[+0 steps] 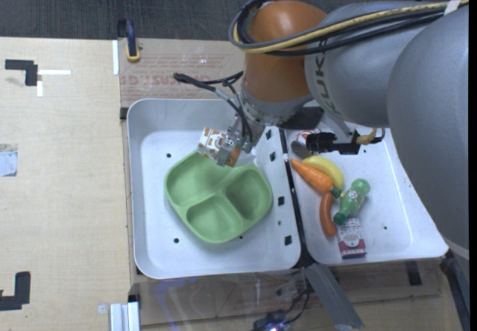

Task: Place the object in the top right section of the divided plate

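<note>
**Small carton at the plate's upper rim, gripper on it**

The small white and orange carton sits tilted over the upper rim of the green divided plate, at the edge of its top compartments. The gripper is right against the carton's right side, with the box seemingly pinched between its fingers; the fingers are narrow-set, though the exact contact is hard to make out under the wrist. The plate lies in the left white bin, its three sections bare, with the two smaller sections toward the lower right and the larger one along the left.

Above the gripper, the arm's orange band and grey body cover the upper part of both bins, with black cables looping beside the wrist.

The right white bin holds the other things, well apart from the plate: a banana touching a carrot, a second orange piece below them, a green bottle lying slantwise, and a red and white packet near the lower edge. The ridge between the bins separates them from the plate.
</note>
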Tool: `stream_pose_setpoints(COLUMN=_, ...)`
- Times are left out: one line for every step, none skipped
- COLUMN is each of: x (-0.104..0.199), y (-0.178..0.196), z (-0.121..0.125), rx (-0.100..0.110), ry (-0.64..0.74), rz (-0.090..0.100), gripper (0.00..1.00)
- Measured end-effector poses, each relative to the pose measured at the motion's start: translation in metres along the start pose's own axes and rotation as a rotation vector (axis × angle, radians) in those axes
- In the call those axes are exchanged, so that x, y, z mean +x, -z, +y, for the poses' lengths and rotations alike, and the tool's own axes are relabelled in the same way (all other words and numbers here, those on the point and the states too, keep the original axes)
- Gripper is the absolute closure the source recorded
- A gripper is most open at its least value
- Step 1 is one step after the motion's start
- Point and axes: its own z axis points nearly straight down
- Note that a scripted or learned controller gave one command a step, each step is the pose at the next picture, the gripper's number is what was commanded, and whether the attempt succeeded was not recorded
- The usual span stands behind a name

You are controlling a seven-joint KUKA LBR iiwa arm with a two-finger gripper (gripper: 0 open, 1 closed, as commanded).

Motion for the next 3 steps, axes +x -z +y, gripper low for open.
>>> stream_pose_setpoints(x=0.077, y=-0.057, z=0.013, rx=-0.019, ry=0.006, rz=-0.016, gripper=1.00)
stream_pose_setpoints(x=-0.014, y=0.040, z=0.037, rx=-0.001, ry=0.149, rz=-0.002, gripper=1.00)
stream_pose_setpoints(x=0.049, y=-0.051, z=0.053, rx=-0.008, ry=0.093, rz=-0.007, gripper=1.00)
